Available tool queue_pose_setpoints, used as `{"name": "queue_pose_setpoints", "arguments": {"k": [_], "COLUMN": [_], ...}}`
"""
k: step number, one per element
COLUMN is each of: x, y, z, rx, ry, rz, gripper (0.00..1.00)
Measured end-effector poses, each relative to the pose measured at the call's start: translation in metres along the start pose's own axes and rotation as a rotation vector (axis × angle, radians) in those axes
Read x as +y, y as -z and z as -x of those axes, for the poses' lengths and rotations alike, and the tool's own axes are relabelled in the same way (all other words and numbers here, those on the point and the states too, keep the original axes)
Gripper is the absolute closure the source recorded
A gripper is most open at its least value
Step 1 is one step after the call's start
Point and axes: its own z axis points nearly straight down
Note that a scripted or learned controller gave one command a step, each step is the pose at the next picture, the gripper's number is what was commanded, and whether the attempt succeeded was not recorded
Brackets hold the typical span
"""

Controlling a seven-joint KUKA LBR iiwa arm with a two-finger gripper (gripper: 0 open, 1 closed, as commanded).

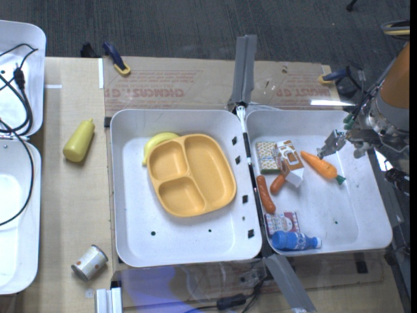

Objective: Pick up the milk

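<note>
White plastic makes up the two shallow bins on the wooden bench (78,194): the left bin (130,240) and the right bin (352,227) sit side by side, touching along their inner rims. The grey arm (391,119) reaches in from 3 o'clock, over the right bin's 2 o'clock corner.

A yellow divided plate (192,173) fills the middle of the left bin, with a banana (156,142) poking out from under its 10 o'clock edge.

The gripper (345,145) hangs above the right bin at about 2 o'clock from the bin's centre. Its two fingers stand apart with nothing between them.

The milk (290,158), a small carton in white and orange-brown, lies on its side in the right bin's upper left part, at 9 o'clock from the gripper and well apart from it. Its long axis runs from about 11 o'clock to 5 o'clock, the white end pointing to 5 o'clock; which end is the top I cannot tell.

A patterned box (266,155) lies just beside the milk at 9 o'clock. A carrot (319,165) lies at 3 o'clock of it, its green tip towards 4 o'clock. Two sausages (266,195) lie at 7 o'clock, the shorter one touching the carton. A blue bottle (294,242) rests near the bin's 7 o'clock corner.

Out on the bench, a mustard bottle (78,142) lies at 9 o'clock of the left bin and a tin can (89,261) at 7 o'clock.
</note>
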Motion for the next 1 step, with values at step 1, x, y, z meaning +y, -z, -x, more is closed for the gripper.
{"name": "queue_pose_setpoints", "arguments": {"k": [1], "x": [0.0315], "y": [-0.0689], "z": [-0.0575], "rx": [-0.003], "ry": [-0.124], "rz": [0.033], "gripper": [0.00]}}
